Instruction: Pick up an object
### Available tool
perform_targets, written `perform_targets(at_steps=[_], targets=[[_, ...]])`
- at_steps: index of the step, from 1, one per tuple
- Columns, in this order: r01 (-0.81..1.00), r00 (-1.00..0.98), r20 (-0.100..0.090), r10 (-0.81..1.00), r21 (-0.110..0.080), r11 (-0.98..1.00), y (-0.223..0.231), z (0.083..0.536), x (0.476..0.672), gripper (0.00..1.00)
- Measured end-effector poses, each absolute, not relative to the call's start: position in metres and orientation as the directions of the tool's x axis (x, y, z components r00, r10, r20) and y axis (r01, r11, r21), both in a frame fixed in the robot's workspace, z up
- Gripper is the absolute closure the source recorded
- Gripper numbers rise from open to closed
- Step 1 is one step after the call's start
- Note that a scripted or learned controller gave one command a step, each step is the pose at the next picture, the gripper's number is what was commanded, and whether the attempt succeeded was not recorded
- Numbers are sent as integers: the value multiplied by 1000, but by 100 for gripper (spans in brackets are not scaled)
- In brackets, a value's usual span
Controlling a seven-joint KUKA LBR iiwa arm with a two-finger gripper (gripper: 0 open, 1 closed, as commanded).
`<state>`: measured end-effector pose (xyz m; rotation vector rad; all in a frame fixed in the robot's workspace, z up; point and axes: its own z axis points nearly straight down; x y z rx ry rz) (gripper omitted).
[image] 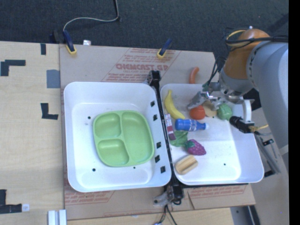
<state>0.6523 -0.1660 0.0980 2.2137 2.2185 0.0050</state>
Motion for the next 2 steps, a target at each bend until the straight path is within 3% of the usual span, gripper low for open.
perform_targets(at_steps=[1, 2], targets=[[1000, -1, -10, 1000, 20, 1, -143, 92, 627, 0], [1000, -2, -7, 1000, 18, 2, -142, 103, 628, 100]])
